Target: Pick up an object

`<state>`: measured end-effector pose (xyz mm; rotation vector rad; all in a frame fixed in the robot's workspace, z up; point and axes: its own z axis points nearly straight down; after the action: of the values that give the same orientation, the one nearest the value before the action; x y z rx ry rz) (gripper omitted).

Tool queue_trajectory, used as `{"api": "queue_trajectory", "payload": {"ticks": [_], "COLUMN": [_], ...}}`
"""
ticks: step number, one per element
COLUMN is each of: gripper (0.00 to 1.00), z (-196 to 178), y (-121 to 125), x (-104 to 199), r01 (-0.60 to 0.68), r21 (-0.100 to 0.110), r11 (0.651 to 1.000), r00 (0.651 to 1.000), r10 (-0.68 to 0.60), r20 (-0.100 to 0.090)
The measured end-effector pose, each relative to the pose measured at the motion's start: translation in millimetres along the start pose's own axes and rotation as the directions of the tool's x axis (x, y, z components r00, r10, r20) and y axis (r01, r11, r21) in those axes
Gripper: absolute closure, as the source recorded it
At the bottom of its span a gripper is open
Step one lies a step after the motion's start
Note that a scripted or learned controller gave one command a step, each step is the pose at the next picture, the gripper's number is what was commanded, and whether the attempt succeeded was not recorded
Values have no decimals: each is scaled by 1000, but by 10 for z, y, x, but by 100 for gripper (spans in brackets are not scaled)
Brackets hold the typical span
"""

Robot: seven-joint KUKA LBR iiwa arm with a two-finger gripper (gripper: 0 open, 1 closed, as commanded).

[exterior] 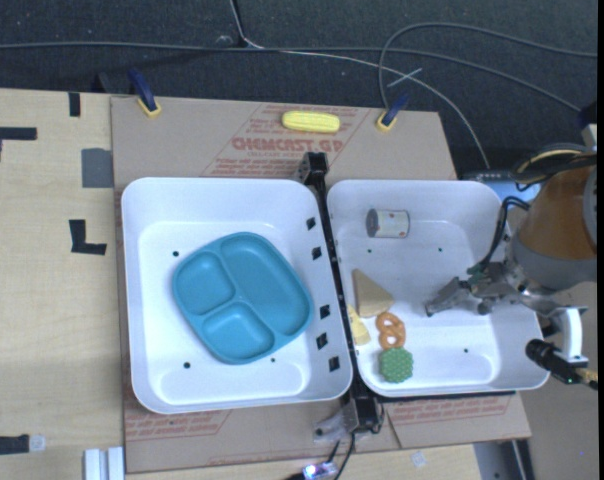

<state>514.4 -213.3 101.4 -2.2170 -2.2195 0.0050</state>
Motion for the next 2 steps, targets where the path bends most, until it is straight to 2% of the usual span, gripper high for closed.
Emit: {"api": "queue_trajectory", "payload": {"ticks": [1, 2], "gripper": [0, 100], "z": [161, 50], "y": [7, 13], "x": [-1, -5], "r01": [0, 0], "r21": [-6, -8], "r11": [1000, 1000], "r00": [1000, 1000], "r10": [0, 0], "r20": [4, 5]}}
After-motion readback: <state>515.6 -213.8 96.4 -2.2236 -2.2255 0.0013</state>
